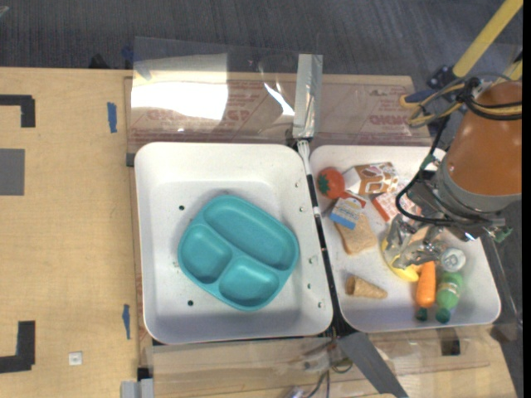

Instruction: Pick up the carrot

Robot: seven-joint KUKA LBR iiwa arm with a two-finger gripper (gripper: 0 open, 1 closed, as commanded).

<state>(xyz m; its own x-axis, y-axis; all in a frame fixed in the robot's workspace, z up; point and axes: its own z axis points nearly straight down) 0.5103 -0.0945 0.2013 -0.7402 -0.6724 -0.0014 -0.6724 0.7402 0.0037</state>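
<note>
The carrot [426,282] is a short orange piece with a green end, lying near the front right of the right bin [481,315]. My gripper [408,243] hangs low over that bin, just up and left of the carrot and above a yellow banana-like toy [401,269]. The carrot lies on the bin floor beside the gripper, apart from it. The arm's grey wrist and orange band [491,152] come in from the right and hide part of the bin's back right corner.
A green bottle [448,293] lies right beside the carrot. A cone [365,287], a bread slice [358,237], a blue packet [347,214], a red tomato [330,181] and a snack box [377,178] share the right bin. The left bin [158,181] holds a teal divided plate [239,251].
</note>
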